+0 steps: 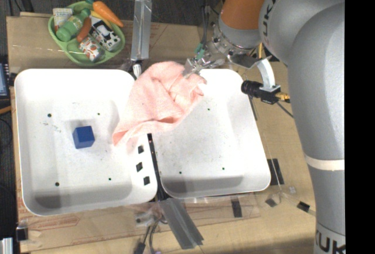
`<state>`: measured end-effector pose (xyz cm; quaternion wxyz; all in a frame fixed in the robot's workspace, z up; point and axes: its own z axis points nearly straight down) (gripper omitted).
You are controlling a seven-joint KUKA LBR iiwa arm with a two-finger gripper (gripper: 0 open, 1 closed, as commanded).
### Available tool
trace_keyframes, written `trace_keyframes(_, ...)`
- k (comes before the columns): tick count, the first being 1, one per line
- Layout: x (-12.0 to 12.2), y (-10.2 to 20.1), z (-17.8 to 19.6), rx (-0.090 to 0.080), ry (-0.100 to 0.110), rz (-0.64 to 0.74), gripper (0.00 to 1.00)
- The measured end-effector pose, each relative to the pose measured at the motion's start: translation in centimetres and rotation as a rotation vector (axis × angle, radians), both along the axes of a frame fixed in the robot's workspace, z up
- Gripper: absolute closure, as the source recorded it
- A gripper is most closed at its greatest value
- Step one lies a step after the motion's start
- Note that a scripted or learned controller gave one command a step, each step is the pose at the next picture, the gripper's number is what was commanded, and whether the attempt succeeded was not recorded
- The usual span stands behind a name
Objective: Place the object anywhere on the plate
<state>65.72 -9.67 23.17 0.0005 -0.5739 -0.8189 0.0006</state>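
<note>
We find the pink cloth [163, 101] draped over the seam between the two bins, most of it on the right bin [234, 159], a corner spilling into the left bin [35, 129]; it looks light, soft and limp, likely to sag and trail, so a pinch at a raised fold near its top edge seems best; the jaws [196, 66] sit at that upper edge, closed narrow on a bunched tuft of cloth; a blue cube [84, 136] lies apart in the left bin.
</note>
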Motion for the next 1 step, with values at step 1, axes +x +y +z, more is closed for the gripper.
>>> trace_keyframes(1,-1.58,5.33,-1.01,0.001,0.004,0.407,1.0)
